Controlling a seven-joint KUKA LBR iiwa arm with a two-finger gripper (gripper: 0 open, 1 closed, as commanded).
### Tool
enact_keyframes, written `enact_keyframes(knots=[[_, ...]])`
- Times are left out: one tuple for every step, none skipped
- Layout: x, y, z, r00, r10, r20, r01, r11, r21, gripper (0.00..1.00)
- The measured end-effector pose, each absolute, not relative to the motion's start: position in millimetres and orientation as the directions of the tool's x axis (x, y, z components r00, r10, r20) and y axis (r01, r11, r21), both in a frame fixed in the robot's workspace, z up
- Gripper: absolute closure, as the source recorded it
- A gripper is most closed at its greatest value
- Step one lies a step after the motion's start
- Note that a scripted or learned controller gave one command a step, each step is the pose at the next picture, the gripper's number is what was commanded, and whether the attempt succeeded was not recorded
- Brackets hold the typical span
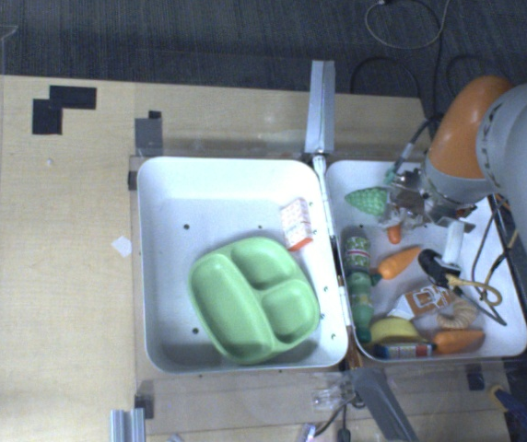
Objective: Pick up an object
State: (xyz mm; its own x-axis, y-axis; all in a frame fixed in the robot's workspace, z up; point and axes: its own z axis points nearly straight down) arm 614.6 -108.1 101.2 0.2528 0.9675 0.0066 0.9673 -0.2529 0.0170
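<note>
A wooden bench holds two shallow white bins side by side, seen from above.

The left bin contains a green divided plate, lying flat, and a small red-and-white packet against the right wall.

The right bin is crowded. A green bottle lies along its left wall. Beside it sits an orange carrot toy, a green leafy toy near the top, and a yellow piece and an orange piece at the bottom.

The gripper hangs low over the upper part of this bin, just above the carrot. Whether it is open or closed cannot be told.

The carrot looks light, stiff and smooth, so likely slippery; gripping across its thick middle seems safest.
</note>
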Motion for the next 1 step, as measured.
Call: enact_keyframes(knots=[[670.2, -36.5, 234.9, 0.357, 0.934, 0.002, 0.934, -0.357, 0.007, 1.0]])
